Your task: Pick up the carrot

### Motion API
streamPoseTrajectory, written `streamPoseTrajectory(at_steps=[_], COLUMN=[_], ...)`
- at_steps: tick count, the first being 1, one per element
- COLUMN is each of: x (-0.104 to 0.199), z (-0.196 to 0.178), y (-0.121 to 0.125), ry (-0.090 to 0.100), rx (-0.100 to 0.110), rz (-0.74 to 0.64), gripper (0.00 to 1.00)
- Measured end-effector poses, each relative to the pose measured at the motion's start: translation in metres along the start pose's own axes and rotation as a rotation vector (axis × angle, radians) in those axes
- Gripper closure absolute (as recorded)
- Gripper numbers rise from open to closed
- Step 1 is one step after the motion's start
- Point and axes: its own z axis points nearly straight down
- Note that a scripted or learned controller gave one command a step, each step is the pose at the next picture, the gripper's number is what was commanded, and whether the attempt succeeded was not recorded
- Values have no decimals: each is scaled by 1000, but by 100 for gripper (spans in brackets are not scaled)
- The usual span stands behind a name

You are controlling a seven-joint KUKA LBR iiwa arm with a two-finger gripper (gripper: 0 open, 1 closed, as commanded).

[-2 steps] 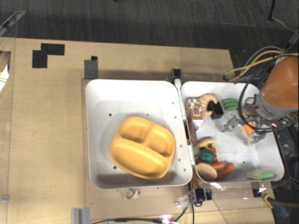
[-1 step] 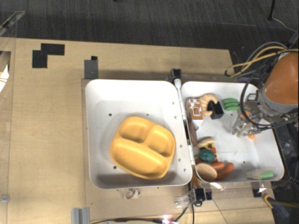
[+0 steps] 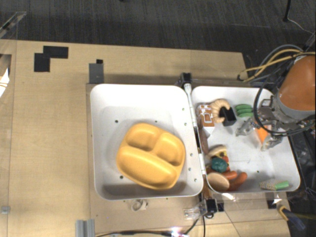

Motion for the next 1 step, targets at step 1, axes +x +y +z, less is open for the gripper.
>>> streamPoseTrajectory(at_steps=[1], x=[5], z=[14], y=[4], ry=[8], rx=[-12], rz=[-198], gripper=[0])
